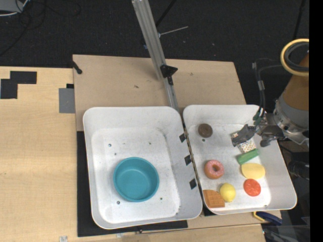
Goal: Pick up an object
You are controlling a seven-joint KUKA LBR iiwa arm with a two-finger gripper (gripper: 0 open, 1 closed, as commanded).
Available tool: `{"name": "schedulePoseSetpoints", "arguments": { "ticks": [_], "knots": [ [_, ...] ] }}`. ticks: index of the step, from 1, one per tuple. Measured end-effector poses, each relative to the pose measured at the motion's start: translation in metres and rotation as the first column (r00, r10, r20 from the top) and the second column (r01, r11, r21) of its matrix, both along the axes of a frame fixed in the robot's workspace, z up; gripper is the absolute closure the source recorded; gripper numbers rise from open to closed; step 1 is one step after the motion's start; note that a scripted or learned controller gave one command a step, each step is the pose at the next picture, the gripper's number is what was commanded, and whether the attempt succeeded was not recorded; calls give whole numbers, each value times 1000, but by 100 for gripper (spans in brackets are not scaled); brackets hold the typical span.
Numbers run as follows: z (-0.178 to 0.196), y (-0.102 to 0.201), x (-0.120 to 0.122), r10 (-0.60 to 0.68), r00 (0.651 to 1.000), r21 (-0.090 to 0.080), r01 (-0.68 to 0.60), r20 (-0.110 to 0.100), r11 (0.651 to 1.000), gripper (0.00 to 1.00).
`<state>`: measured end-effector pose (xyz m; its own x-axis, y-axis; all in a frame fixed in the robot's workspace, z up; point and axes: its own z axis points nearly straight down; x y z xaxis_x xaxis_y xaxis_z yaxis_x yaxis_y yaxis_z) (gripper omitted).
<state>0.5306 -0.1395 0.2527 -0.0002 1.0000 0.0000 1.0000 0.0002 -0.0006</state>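
Nearest the camera, along the near edge of the right bin (285, 195), lie a waffle-like brown square (214, 199), a yellow lemon (227, 192) and a red ball (252, 187), with a yellow lump (253, 171) just behind the ball. Farther in sit a pink doughnut (214, 169), a green block (248, 157) and, toward the far left corner, a small brown round piece (205, 130). All of these rest on the bin floor, so the pick looks not yet made: nothing is lifted, and the grasp and the raise are both left to do. The claw (248, 134) reaches in from the right and hangs low over the far right part of this bin, directly above a small speckled white piece (247, 146) that lies just beyond the green block. Its dark fingers blur together at this slant, so I cannot tell whether it is spread or closed, nor whether it touches the speckled piece; that piece is probably the target. Over in the left bin (96, 120) sits a teal bowl (136, 179), well apart from the arm.
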Motion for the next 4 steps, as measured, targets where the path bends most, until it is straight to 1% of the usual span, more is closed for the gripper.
{"name": "schedulePoseSetpoints", "arguments": {
  "ticks": [1, 2, 3, 4],
  "knots": [
    [-49, 9, 4, 1, 1000, 1, -1, -4, 1000, 0],
    [-111, 12, 5, 1, 1000, 1, -1, -5, 1000, 0],
    [-146, 12, 7, 0, 1000, -1, 0, 8, 1000, 0],
    [-138, 12, 7, -1, 1000, 0, 1, 6, 1000, 100]
  ]
}}
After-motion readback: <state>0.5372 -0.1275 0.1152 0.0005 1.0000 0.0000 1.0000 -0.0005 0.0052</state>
